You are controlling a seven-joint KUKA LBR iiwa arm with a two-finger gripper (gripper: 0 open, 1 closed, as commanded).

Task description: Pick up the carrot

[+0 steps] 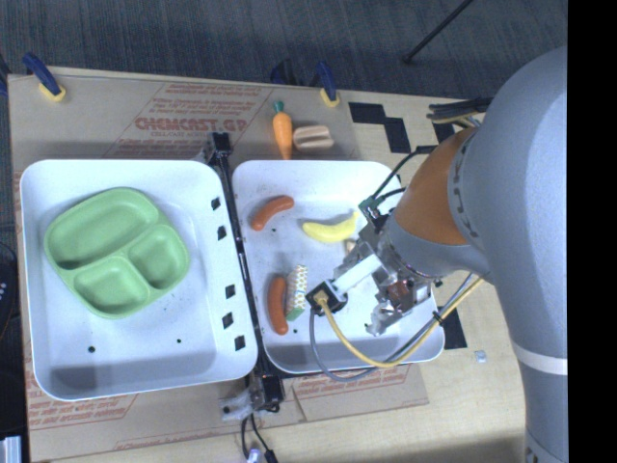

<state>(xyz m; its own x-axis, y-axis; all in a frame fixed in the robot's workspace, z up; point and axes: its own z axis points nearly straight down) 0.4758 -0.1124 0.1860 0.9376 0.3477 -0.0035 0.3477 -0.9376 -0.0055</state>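
Cardboard-topped desk [193,114]: carrot [281,133] lies untouched outside, behind right bin [386,174]; claw [381,302] inside bin, opening unclear; pick not started.

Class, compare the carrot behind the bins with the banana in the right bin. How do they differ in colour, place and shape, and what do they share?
The carrot is orange with a green top; the banana is yellow. The carrot lies outside the bins on the cardboard, beside a small bun-like toy; the banana lies inside the right bin. The carrot is straight and points up the picture; the banana is curved and lies across it. Both are small toy foods lying free.
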